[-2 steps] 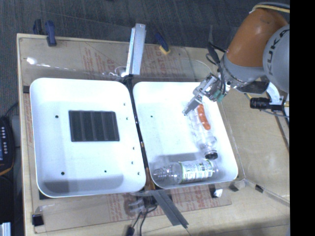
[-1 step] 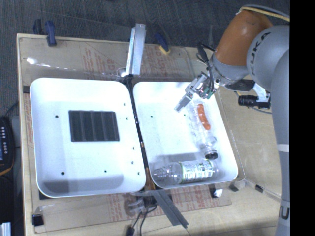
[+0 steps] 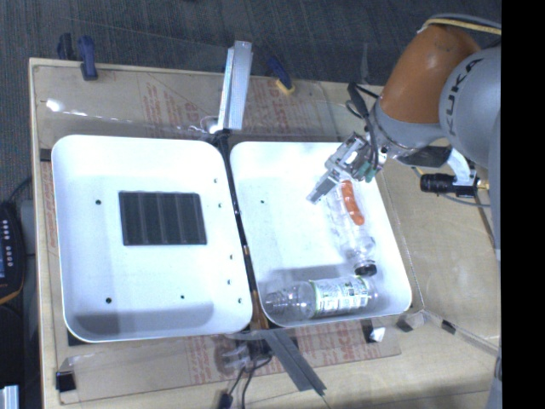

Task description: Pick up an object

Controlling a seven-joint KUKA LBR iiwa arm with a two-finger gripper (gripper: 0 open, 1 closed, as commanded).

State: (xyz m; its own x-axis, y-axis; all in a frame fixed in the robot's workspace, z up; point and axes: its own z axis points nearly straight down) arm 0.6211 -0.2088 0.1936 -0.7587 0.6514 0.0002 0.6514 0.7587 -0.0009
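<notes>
Two clear plastic bottles lie in the right bin point(image 3: 281, 228). One, with an orange label point(image 3: 351, 216), lies along the bin's right side with its dark cap toward the front. The other, with a green and white label point(image 3: 322, 297), lies across the front wall. My gripper point(image 3: 326, 186) hangs over the upper right part of this bin, just left of the top end of the orange-labelled bottle. I cannot tell whether it touches the bottle. The grey arm with its orange band point(image 3: 421, 79) reaches in from the right.
The left bin point(image 3: 85, 271) holds a flat dark ribbed rectangle point(image 3: 162, 218). A metal bar point(image 3: 234, 83) stands at the back where the two bins meet. Blue clamps point(image 3: 85, 54) grip the bench's back edge.
</notes>
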